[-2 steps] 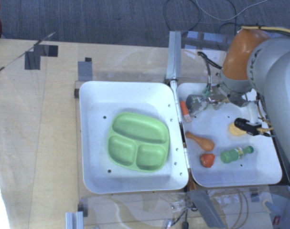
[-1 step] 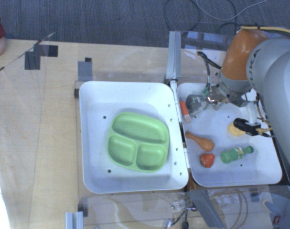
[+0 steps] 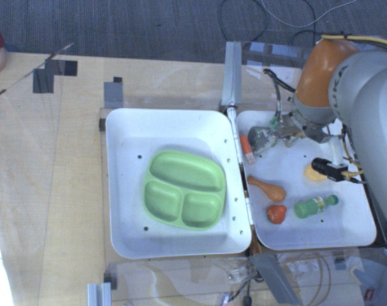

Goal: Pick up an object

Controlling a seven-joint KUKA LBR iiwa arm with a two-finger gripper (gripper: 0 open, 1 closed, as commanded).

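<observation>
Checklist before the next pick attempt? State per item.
1. Gripper over right bin: ok.
2. Gripper load: cannot tell.
3. Orange piece beside gripper: ok.
4. Orange piece away from bin wall: not ok, it lies along the wall.
5. Brown club, red fruit, bottle unstacked: ok.
6. Yellow piece fully exposed: cannot tell, partly hidden.
</observation>
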